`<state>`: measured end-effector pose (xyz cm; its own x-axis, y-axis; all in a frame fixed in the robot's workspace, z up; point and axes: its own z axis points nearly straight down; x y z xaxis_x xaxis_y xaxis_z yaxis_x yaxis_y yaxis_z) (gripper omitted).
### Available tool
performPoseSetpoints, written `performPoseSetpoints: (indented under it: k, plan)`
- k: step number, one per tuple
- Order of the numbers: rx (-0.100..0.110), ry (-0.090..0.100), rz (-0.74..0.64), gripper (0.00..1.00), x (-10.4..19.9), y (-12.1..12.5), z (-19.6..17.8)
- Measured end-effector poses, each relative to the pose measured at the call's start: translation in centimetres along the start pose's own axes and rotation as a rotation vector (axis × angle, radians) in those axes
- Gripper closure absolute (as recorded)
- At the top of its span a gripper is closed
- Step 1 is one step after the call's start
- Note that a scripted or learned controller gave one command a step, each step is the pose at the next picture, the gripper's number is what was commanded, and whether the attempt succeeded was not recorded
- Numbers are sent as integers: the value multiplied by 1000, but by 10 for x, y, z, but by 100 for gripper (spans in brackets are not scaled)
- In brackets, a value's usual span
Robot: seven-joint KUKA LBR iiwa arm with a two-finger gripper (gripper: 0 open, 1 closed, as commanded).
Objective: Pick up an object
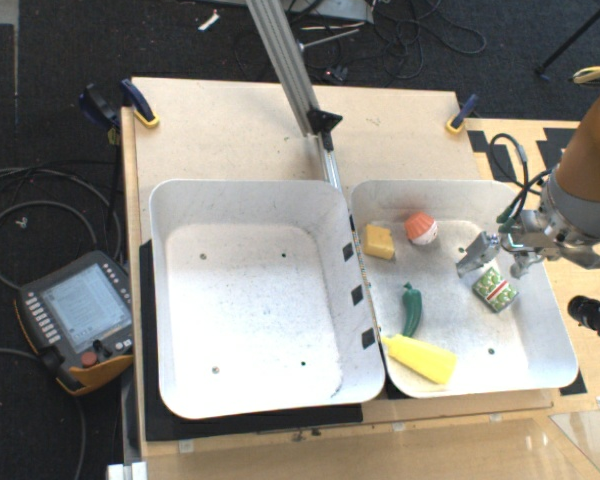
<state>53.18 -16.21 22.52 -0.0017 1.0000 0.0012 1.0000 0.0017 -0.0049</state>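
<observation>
Camera view looks down on the two white bins; the left bin fills the middle of the frame, and the right bin sits at lower right with every loose item in it. The arm enters from the right edge, and its gripper hangs over the upper right part of that bin. Its fingers stand apart, one on each side just above a small green-and-white carton, probably lined up to close on it. Nothing is clamped yet; whether metal touches the carton cannot be told. Further left lie a yellow block, a red-and-white ball, a green pepper and a long yellow piece near the bottom rim, all well apart from the gripper.
</observation>
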Motion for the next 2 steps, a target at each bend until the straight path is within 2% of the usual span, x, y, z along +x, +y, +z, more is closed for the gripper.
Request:
performPoseSetpoints:
  k: [1, 2]
  plan:
    - [-5, -1, 1, 0, 0, 1, -2]
    - [1, 0, 2, 0, 4, 6, 60]
